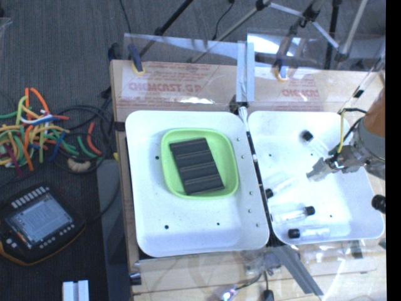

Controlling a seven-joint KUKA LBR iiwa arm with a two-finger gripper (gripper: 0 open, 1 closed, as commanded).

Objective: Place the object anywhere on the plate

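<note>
Camera view from above takes in two shallow white plastic bins side by side on a pale wooden bench. In the left bin (150,231) sits a lime-green plate (172,184), square with rounded corners and a raised rim. A dark grey ribbed block (197,166) lies flat on the plate's middle, rectangular, its long axis running from the far edge toward the near edge and leaning slightly to the right as it nears. In the right bin (360,221) lie several clear tubes with black caps: one near the far side (313,142), one around the middle (281,184), and two close to the near edge (294,214) (309,232), the last two lying roughly left to right. The gripper (318,169) reaches in from the right on a grey arm and hangs over the right bin, well apart from the plate; its tip is blurred, so whether the claw is apart or together cannot be told. Left of the bench, on dark carpet, are a tangle of coloured cables (34,130) and a handheld control pendant (37,221) with a screen. Tripod legs (276,5) stand beyond the bench.
</note>
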